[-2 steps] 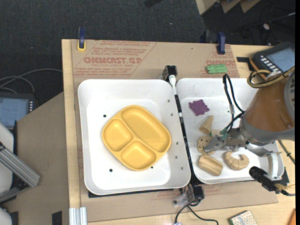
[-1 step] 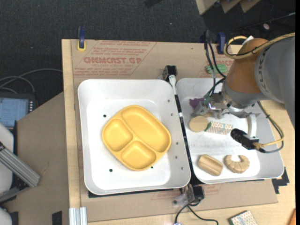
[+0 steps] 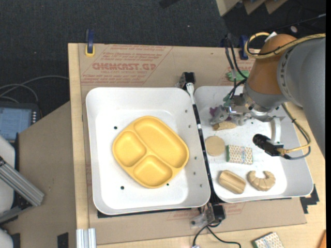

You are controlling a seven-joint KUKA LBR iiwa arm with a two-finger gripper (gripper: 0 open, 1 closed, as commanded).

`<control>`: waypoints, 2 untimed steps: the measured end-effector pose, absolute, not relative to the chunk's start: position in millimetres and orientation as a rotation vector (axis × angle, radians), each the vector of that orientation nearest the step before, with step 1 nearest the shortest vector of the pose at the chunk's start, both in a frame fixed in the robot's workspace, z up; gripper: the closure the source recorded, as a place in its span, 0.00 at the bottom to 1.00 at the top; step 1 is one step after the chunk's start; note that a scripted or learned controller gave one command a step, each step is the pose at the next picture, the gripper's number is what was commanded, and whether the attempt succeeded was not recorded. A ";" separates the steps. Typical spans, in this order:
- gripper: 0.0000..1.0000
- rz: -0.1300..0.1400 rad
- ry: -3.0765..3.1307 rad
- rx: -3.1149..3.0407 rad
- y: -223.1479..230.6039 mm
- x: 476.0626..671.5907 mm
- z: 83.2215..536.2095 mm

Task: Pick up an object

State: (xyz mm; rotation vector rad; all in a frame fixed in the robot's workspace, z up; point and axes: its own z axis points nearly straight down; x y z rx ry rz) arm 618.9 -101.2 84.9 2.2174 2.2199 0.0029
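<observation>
One grey arm reaches in from the right. Its orange band sits just above the wrist, and the wrist is bent downward, so that the tool hangs low over the far part of the right bin, close to that bin's left wall. The wrist covers the tip of the tool, so I cannot tell how far open it stands or whether it has hold of anything. Just beneath the tool, on the side nearer the camera, lies a small flat tan piece, pale brown and irregular in outline; whether the tool touches it is not clear. Just to the left of the tool is a small purplish scrap, too small to identify. Nearer the camera than the tool, and a little to its left, rests a round tan biscuit, and beside that is a square patterned tile in green and cream. Further toward the camera, well apart from the tool, a brown bread roll and a curled croissant lie side by side near the bin's front rim. Well to the left of the tool, the left bin holds a yellow divided plate with three compartments, lying flat. Both bins sit on the table.
</observation>
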 end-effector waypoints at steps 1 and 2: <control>1.00 0.005 2.218 2.217 -101.2 618.8 95.7; 1.00 0.011 2.223 2.211 -54.7 634.7 191.2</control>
